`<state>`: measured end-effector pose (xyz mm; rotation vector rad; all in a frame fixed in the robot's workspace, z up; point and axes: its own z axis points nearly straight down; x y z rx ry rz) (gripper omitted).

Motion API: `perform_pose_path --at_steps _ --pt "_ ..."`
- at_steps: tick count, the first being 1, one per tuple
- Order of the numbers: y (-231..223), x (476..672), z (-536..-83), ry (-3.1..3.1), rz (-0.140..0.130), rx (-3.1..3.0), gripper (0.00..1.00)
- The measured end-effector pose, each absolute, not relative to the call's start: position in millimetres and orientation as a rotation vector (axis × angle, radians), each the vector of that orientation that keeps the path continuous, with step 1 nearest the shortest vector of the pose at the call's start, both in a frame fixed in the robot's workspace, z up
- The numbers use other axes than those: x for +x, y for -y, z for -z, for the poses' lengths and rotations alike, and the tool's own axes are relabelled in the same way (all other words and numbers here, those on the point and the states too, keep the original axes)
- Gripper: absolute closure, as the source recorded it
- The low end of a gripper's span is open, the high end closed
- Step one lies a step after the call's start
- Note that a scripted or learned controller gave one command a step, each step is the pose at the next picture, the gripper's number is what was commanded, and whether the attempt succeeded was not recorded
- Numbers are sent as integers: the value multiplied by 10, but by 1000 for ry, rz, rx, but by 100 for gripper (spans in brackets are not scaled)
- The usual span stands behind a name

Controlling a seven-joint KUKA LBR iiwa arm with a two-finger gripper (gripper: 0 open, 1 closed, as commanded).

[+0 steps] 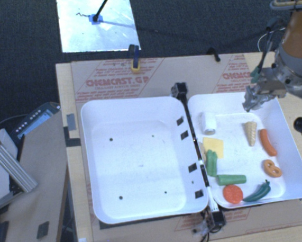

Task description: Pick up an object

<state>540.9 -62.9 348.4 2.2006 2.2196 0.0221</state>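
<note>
The claw [251, 104] is hanging over the far edge of the right bin [290, 131], above the objects and touching none of them; whether it is released or clenched cannot be told from here. Nearest it, an ice-cream cone [251, 132] is lying beside an orange sausage [268, 142]. A white cylinder [208, 121], a yellow slice [214, 146] and a green pod [212, 162] are sitting along the left wall. A pretzel [272, 168], another green vegetable [231, 179], a red tomato [233, 193] and a dark green pepper [258, 191] are crowding the near end. The left bin [138, 156] is resting alongside on a printed cardboard sheet [115, 80] covering the tabletop [66, 94], with dark carpet [17, 51] beyond.
</note>
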Motion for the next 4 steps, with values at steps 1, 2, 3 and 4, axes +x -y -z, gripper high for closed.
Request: perform_pose_path --at_steps 1,2,3,4 --pt "359 5371 -5125 -2220 -24 2201 100" --pt "84 5852 -5358 -2226 -8 2209 100" --pt "-155 5788 -5351 -2229 -3 2213 100" --pt "-363 5158 -5354 -2229 -4 2214 100"
